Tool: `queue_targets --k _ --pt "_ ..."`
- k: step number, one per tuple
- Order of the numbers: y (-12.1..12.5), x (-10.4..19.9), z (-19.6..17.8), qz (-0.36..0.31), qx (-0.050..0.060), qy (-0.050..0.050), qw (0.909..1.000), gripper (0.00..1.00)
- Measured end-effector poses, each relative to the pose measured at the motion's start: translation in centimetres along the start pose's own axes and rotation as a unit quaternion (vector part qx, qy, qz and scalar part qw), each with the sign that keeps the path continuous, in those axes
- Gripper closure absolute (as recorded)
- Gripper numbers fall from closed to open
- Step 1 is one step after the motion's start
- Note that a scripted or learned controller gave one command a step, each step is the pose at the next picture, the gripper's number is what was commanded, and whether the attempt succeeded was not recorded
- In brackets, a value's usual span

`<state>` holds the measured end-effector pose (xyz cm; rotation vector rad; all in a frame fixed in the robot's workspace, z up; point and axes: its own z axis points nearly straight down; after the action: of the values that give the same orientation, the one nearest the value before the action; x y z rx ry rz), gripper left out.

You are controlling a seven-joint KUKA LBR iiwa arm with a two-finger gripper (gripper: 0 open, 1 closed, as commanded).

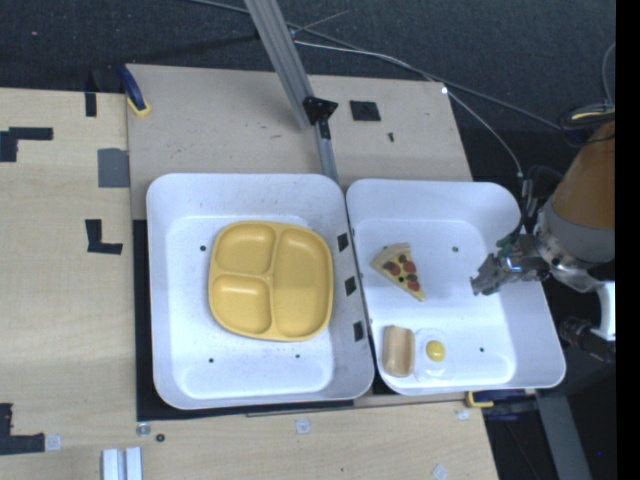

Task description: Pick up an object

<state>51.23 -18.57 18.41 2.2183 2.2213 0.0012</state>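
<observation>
Hovering gripper (487, 280), pizza slice (399, 269) nearby, apart

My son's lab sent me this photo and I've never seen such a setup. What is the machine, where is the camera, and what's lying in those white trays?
The photo comes from one fixed camera above the bench, looking down at a slant. The machine is a robot arm, grey with an orange band, reaching in from the right. At its tip is a two-finger gripper, hanging over the right bin; nothing shows between its fingers. Its job is to pick up an object. The left bin holds a yellow divided plate. The right bin holds toy food: a pizza slice, a bread-like piece and what looks like a fried egg beside it. Thin cables and a metal rod cross the bench behind the bins.
</observation>
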Motion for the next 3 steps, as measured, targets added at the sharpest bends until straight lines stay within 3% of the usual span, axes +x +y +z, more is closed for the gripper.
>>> queue_targets --k 1,3 --pt "0.8 0.0 -6.0 0.0 -0.001 0.0 1.0 1.0" --pt "0.6 10.4 -3.5 -0.002 0.002 0.001 1.0 1.0"
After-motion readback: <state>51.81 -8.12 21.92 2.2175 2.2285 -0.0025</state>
